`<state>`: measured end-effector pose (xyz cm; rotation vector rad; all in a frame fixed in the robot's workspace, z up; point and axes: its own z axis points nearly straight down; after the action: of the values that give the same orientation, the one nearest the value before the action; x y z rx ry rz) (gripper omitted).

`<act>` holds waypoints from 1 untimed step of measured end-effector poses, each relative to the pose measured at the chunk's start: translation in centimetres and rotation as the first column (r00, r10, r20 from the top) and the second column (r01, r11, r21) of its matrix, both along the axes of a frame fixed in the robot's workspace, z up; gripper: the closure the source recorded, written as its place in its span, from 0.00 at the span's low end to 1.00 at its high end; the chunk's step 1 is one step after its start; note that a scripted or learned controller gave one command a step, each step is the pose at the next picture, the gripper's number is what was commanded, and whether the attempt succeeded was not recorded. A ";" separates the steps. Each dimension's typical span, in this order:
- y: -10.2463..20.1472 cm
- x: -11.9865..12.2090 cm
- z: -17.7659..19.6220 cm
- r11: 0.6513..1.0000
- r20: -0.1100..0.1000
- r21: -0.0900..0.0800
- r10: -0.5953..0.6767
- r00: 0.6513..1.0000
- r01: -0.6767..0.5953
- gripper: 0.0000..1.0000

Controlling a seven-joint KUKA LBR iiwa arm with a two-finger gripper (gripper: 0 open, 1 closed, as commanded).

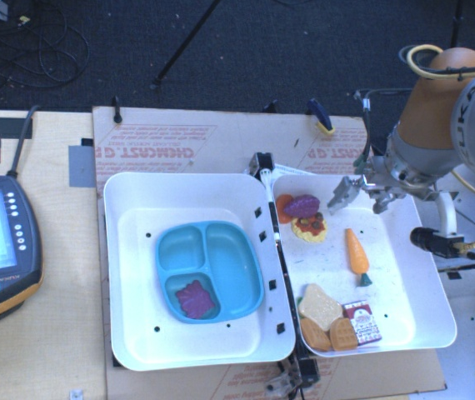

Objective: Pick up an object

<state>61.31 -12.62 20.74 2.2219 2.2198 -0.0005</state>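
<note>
My gripper (362, 195) hangs over the far side of the right bin (425, 294), fingers spread open with nothing between them. In this bin, left of the gripper, a purple bunch of grapes (302, 204) lies beside a small yellow and red pizza piece (310, 228). An orange carrot (356, 252) lies just below the gripper. Toward the near edge are a slice of bread (319, 306), two brown cookies (328, 334) and a small red box (362, 322).
The left bin (129, 248) holds a blue divided plate (221, 257) with a purple toy (193, 298) in its near compartment. A handheld control pendant (0, 248) lies on the bench at far left. The divider (272, 248) between the two bins runs close to the grapes.
</note>
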 end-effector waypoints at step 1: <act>3.8 3.1 -6.6 1.000 -0.004 0.002 0.004 1.000 -0.004 0.00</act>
<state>64.45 -8.77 14.19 2.2201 2.2273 -0.0024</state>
